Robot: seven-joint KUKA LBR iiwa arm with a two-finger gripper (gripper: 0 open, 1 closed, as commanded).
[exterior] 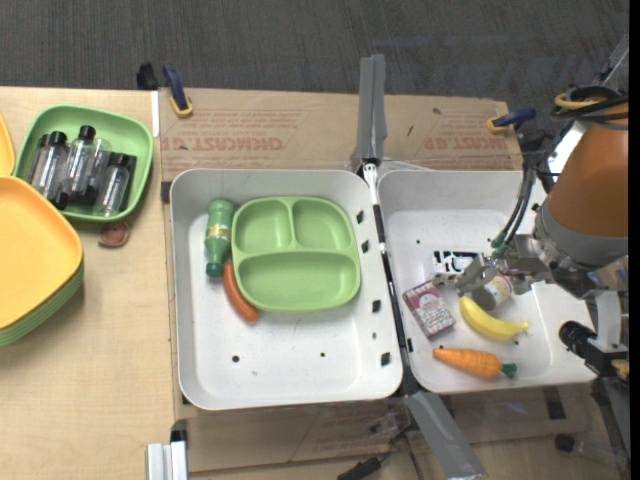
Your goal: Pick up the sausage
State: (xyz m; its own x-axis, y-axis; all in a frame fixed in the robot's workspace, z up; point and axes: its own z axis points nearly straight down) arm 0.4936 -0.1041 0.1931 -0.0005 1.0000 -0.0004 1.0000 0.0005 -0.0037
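Carrot [470,362] nearest the lens, low in the right bin [440,193]. Sausage [240,292] in the left bin [290,368]: orange-red, wedged against the green tray's [296,252] lower-left edge, just below a green bottle [217,236]. Long axis slants from upper left to lower right. End effector [484,281] sits in the right bin above a banana [490,320], beside a pink packet [429,308]; sausage lies well off to its left, across the divider. Fingers' state: cannot tell. Writing: cardboard behind bins reads reversed, roughly "CHEMCAST GP". Packet print too small.
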